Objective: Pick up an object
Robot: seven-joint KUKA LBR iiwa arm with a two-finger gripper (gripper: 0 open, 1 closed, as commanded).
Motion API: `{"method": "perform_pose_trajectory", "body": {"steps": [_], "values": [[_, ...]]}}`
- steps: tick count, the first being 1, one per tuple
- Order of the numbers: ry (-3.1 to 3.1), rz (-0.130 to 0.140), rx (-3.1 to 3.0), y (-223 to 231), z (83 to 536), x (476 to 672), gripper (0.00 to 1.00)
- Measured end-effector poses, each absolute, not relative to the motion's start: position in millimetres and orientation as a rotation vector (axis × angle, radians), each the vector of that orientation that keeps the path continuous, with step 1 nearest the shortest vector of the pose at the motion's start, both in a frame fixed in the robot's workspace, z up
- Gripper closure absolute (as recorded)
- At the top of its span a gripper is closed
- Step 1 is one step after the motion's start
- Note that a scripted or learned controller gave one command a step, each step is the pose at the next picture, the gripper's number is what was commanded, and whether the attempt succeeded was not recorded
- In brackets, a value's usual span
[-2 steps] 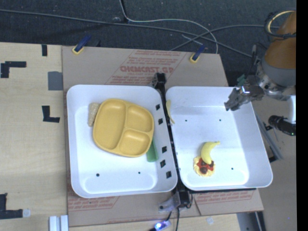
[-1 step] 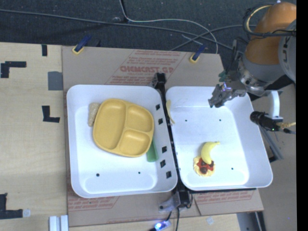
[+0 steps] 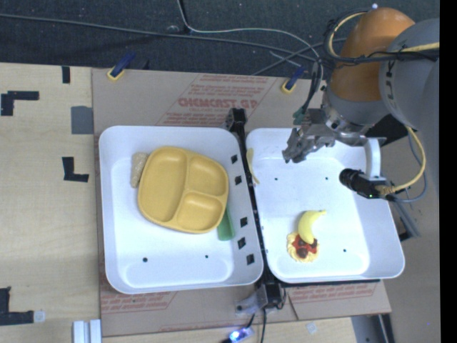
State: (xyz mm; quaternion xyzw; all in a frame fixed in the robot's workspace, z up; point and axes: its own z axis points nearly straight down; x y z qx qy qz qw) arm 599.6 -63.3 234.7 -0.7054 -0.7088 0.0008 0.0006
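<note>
**Yellow banana untouched, claw hanging over bare bin floor**

Grey arm (image 3: 400, 56) in from the right, gripper (image 3: 296, 148) poised over the far-left part of the right bin (image 3: 378, 263). Nothing between the fingers; too dark and small to call wide or narrow, so cannot tell.

Sitting well apart from the claw: banana (image 3: 310, 224), near the front of the right bin, touching a small yellow-and-red toy (image 3: 303, 248) just in front of it. Long axis running roughly far-to-near, slightly tilted, stem tip curling to the far right, blunt end toward the toy.

Over in the left bin (image 3: 118, 249): yellow tray (image 3: 183, 189), a tan piece (image 3: 137, 168) peeking out at its left edge, a green piece (image 3: 226, 229) at its near-right corner.

Progress, by the look of it: early. No grasp, no lift. All left to do: choose a target, travel, descend, close, raise. For the banana, probably fingers across the short width.
</note>
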Motion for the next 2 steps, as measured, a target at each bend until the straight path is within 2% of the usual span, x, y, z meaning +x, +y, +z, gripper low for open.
{"method": "perform_pose_trajectory", "body": {"steps": [2], "values": [[-2.226,0.002,-2.217,38.0,240.7,610.8,1.0]]}}
